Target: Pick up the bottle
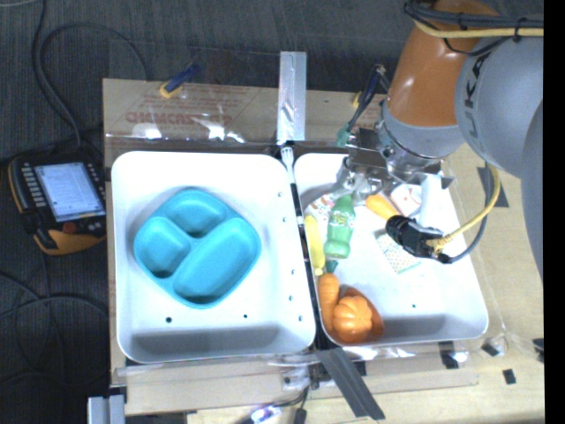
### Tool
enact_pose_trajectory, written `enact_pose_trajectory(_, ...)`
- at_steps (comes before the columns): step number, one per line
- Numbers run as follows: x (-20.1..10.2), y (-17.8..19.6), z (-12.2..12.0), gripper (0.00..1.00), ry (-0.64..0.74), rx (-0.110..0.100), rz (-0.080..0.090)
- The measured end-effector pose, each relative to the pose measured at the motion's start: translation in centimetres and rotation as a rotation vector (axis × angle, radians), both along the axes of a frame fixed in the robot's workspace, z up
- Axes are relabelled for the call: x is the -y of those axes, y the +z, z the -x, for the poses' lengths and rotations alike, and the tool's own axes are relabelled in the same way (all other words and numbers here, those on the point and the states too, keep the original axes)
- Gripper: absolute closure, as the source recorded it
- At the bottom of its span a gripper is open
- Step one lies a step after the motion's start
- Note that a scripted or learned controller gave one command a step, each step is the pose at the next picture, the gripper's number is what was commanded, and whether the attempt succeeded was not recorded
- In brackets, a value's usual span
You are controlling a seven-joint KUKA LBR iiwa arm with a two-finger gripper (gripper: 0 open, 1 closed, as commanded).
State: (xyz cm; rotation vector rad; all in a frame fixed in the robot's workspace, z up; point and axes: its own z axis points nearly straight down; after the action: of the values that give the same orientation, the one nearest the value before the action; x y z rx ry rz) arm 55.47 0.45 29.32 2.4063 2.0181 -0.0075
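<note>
Green bottle (339,230) lying in the right bin (441,321), near its left wall, above the orange pumpkin (353,316). Jaws (357,182) just above the bottle's cap; spread impossible to tell. Blue divided tray (196,246) in the left bin (141,343).

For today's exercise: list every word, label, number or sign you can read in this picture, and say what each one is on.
"KU", partly cut off, on the grey arm.
Red lettering on the clear plastic sheet behind the bins: too blurred to read.
Label on the green bottle: too small to read.
Screen of the handheld pendant: too small to read.
</note>
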Motion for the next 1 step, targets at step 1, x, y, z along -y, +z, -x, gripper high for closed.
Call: enact_pose_trajectory(1, 1.46, 7.24, 2.84, 1.00, 0.377, 0.002, 0.000)
